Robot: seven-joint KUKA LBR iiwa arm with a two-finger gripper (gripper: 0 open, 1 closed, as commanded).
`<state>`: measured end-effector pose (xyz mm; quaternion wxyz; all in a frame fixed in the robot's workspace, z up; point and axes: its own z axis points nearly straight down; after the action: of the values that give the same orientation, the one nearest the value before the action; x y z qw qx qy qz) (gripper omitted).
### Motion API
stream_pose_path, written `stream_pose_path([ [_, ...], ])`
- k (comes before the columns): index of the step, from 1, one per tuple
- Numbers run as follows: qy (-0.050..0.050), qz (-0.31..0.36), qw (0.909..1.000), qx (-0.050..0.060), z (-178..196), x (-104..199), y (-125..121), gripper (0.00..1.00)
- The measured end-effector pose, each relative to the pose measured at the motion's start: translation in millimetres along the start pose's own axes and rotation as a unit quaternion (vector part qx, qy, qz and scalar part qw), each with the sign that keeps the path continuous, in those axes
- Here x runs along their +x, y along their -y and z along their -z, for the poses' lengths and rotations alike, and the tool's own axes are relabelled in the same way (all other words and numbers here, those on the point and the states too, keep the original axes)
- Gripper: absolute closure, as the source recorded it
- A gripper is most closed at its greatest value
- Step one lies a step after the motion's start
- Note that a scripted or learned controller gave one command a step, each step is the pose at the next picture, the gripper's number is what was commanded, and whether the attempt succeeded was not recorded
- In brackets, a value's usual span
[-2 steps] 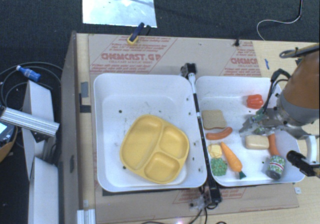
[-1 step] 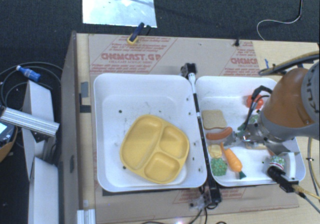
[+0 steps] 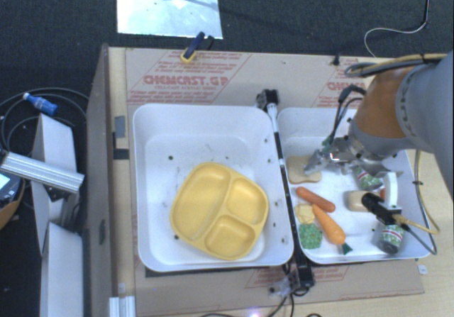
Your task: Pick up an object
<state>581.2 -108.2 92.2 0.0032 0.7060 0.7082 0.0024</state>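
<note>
Carrot [image 3: 328, 223] beside "CHEMCAST" board [image 3: 186, 80]

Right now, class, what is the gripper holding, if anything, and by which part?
It cannot be told. The gripper sits low in the right bin, over the tan slice, but no object shows between its fingers.

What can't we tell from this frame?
- Hand: too small and blurred in the camera view to read its grip.
- Right bin's far-right part: covered by the arm.
- Small items by the can: too small to identify.
</note>
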Motion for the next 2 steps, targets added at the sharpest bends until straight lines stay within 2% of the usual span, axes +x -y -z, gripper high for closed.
stream_pose_path([
  [1, 0.001, -0.001, 1.0, 0.003, 35.2, -67.0, 10.8, 0.0],
  [2, 0.0, 0.0, 1.0, 0.002, 4.3, -87.8, -54.6, 0.0],
])
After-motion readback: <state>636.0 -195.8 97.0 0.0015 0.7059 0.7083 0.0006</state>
